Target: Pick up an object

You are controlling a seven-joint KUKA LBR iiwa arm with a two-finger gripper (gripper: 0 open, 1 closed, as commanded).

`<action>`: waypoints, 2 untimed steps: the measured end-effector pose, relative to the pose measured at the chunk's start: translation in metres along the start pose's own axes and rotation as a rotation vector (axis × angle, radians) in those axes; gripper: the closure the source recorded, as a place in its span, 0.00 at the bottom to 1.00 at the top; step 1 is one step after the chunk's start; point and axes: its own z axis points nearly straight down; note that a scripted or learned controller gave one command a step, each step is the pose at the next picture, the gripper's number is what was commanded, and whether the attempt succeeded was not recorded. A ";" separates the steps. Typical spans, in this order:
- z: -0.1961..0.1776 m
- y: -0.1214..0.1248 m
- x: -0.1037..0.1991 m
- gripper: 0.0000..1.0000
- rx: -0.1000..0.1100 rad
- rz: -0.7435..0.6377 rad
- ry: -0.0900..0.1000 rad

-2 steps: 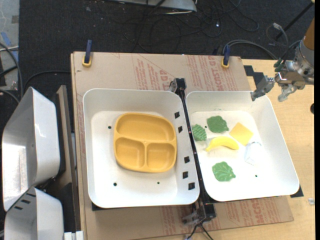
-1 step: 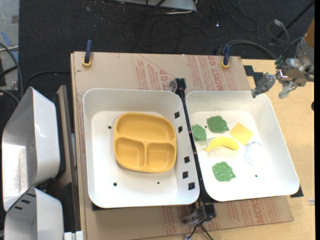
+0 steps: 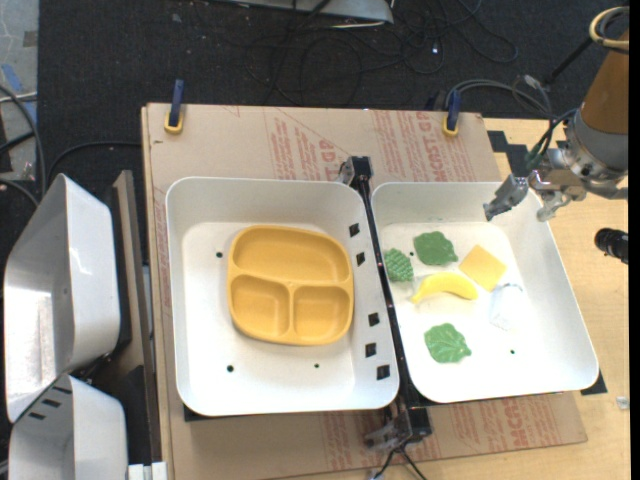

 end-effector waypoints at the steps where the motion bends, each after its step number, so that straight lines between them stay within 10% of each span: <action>1: 0.044 0.002 0.003 0.00 -0.002 -0.001 0.000; 2: 0.098 -0.005 0.012 0.00 -0.001 0.000 0.000</action>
